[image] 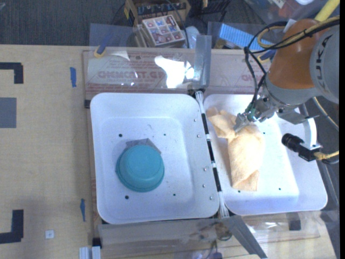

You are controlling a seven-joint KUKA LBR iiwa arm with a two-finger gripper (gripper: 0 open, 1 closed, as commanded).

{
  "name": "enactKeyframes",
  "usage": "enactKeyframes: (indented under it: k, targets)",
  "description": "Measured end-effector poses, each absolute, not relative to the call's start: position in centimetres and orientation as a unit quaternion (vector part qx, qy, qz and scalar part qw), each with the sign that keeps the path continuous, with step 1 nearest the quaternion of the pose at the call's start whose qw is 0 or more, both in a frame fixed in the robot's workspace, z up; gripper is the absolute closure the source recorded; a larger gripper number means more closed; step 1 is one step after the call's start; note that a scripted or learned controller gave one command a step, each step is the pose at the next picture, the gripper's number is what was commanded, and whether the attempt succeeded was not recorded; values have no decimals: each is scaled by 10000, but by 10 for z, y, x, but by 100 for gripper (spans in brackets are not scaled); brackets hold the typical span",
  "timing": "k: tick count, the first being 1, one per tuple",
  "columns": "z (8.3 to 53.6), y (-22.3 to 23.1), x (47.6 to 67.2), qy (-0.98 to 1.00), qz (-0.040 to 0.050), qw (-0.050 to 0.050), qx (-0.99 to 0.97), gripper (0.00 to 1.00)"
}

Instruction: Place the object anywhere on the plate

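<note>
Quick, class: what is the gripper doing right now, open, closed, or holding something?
Gripper: closed on the upper end of the yellow cloth in the right bin, the fabric bunched between its jaws.

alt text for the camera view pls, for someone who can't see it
The gripper of a grey and orange arm reaches in from the right and touches the upper end of a crumpled tan cloth lying in the right bin. The left bin holds a teal plate that looks like an upturned bowl, well apart from the cloth.

Robot lab: bench (43, 144), twin bins (102, 112)
</note>
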State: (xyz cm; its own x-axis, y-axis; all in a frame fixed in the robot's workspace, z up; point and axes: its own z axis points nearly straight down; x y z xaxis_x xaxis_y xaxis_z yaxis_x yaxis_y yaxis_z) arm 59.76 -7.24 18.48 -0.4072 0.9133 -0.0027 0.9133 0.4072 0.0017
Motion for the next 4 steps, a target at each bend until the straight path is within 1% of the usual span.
enactKeyframes:
  k: [1, 2, 3, 4]
  targets:
    - [184, -19, 556, 8110, -5, -7, 5851, 100]
    - [185, 75, 544, 8819, -1, -7, 4714, 100]
    - [145, 129, 572, 8685, 9, 14, 4958, 100]
    - [178, 162, 568, 9255, 14, 23, 3787, 100]
